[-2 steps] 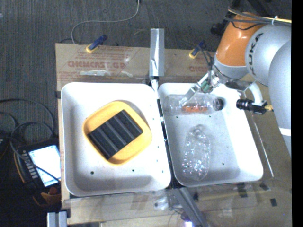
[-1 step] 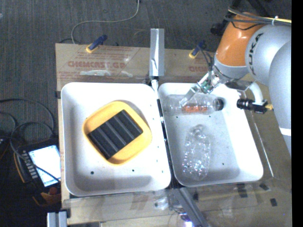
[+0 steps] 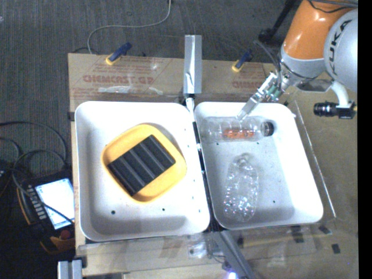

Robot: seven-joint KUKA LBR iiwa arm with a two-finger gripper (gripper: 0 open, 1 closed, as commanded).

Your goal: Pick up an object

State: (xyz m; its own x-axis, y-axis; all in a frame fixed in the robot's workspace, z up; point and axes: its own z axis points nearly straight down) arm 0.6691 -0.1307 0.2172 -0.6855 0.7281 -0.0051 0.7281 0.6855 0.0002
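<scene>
Two white bins [image 3: 87, 214], prob. cardboard [image 3: 128, 80] beneath

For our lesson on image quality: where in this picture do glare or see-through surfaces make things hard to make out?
Camera view: the crumpled clear bottle nearly blends into the right bin, marked mainly by speckled highlights; the clear bottle with the orange label is easier to read; the gripper looks soft; the yellow and black object is crisp.
</scene>
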